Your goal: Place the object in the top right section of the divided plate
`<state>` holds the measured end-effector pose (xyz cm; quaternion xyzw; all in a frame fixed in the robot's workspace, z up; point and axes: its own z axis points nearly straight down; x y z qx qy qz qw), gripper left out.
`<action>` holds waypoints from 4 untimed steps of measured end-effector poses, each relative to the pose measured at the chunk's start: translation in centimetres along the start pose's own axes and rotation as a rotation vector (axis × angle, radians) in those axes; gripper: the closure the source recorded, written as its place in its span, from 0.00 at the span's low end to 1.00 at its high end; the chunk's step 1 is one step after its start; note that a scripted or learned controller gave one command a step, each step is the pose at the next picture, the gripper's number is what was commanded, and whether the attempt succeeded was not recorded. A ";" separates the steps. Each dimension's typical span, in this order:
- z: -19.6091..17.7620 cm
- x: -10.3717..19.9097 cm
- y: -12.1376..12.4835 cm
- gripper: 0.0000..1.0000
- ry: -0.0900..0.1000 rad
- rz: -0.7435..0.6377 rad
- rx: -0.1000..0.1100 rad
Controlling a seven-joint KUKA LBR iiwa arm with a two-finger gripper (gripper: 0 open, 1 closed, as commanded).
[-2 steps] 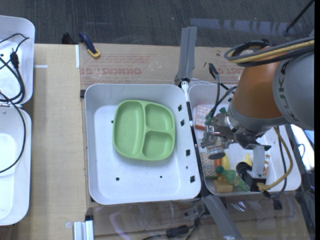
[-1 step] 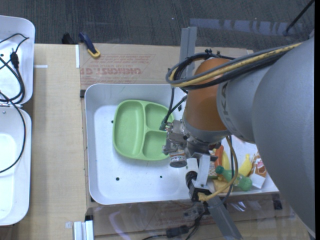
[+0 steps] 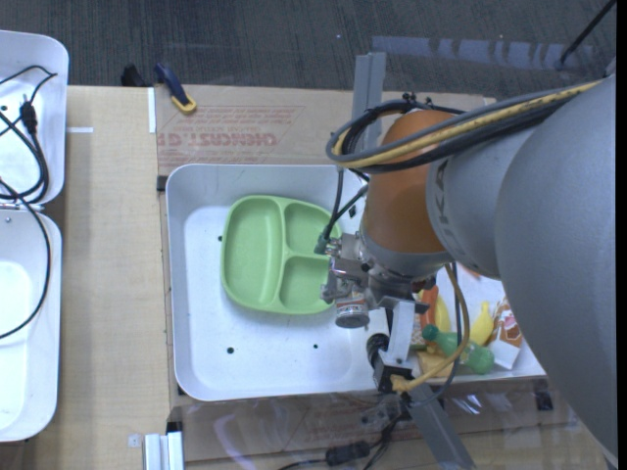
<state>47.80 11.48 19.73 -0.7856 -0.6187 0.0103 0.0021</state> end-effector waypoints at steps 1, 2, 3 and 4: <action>1.0 -0.8 6.0 1.00 0.006 -0.023 -0.008; 1.0 -0.8 6.0 0.00 0.006 -0.024 -0.008; 1.0 -2.0 4.5 0.00 0.007 0.113 -0.006; -6.6 1.7 0.2 0.00 0.006 -0.040 -0.011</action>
